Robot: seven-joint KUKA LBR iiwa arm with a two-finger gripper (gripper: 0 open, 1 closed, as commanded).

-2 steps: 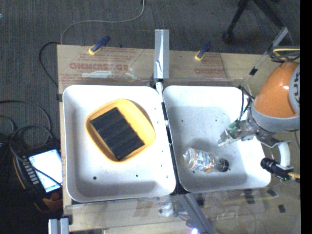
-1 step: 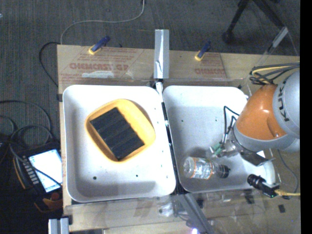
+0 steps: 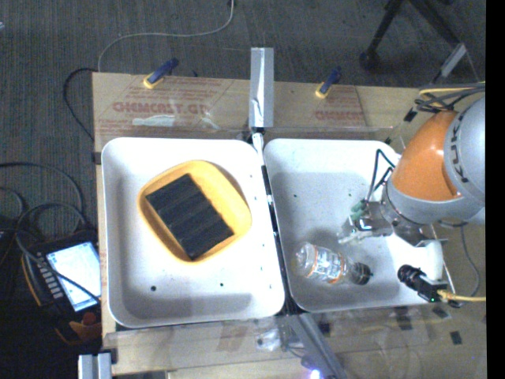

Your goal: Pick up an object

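Clear plastic bottle (image 3: 325, 264) lies lower right of the frame, long axis running left-right, dark cap pointing right; gripper (image 3: 357, 226) just above it; claw state impossible to tell.

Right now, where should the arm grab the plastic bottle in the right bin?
Take the bottle across its clear middle, coming straight down from above. It lies on its side, dark cap toward the right, so the round body offers two opposite sides. Close across its width, not lengthwise.

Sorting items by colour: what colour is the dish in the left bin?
Yellow dish, holding a black ridged block; clear in the camera view.
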